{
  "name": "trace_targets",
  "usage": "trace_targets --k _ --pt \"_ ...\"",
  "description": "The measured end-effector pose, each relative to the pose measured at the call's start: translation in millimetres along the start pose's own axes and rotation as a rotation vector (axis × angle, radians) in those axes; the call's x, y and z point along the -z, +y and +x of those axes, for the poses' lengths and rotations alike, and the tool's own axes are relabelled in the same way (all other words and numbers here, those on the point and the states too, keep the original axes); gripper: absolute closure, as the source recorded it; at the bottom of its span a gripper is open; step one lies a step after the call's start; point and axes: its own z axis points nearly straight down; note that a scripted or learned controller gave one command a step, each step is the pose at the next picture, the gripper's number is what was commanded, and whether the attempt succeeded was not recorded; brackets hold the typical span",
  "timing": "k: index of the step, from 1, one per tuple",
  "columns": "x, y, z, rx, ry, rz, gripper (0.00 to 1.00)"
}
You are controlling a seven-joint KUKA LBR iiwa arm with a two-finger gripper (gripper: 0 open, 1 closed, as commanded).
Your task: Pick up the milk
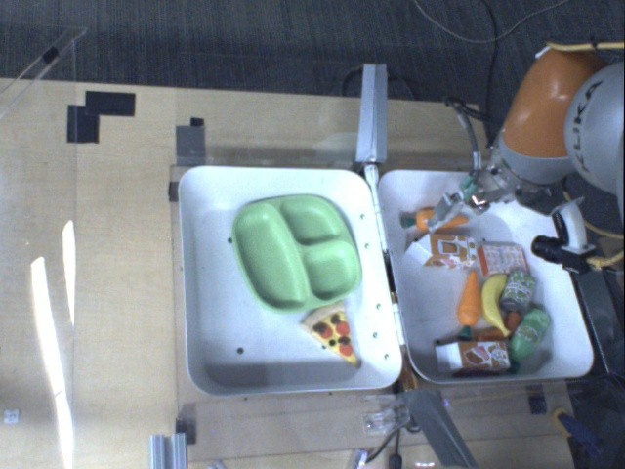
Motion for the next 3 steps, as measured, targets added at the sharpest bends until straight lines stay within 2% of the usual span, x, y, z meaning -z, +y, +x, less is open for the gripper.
trace_targets --k 1,2,3 --pt "76 -2 33 -0.174 -0.001 -0.004 0.0" --pt "99 -54 50 -0.037 -0.001 -0.002 0.0" --pt "-15 -61 49 0.092 -0.008 -0.014 0.0"
